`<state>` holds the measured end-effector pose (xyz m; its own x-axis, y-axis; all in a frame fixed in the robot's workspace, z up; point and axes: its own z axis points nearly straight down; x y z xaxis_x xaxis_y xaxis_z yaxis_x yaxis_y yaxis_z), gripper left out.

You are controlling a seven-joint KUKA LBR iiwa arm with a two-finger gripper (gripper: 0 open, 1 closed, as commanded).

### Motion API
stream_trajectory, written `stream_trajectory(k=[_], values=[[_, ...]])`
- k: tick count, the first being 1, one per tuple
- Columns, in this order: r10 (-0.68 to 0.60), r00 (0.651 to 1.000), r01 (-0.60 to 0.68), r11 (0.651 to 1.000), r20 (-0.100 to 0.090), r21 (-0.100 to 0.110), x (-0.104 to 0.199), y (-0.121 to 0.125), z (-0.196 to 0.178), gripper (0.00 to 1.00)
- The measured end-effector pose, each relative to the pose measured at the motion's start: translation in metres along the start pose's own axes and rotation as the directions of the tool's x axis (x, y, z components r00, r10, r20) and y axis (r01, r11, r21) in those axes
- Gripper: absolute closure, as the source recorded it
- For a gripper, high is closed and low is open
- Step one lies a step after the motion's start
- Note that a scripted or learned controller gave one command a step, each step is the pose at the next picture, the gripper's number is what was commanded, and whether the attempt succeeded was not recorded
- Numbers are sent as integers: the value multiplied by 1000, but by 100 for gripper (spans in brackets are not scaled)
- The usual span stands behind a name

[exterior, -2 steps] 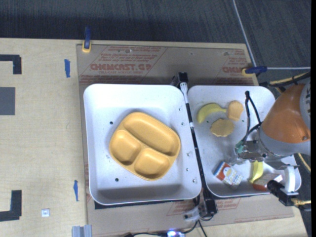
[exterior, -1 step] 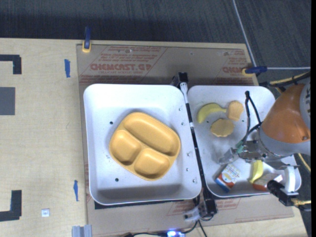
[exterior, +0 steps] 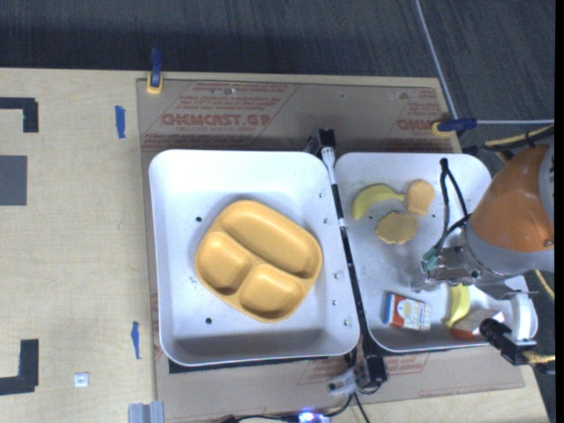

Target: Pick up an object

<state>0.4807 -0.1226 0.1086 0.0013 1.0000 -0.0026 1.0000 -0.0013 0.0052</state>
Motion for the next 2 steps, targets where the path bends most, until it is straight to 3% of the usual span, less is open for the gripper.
stream_trajectory(k=[1,2], values=[[0,1000,0,1000,0,0,0,0,0,0],[-1,1000,1,1000,-2,4,30,-1,23,0]])
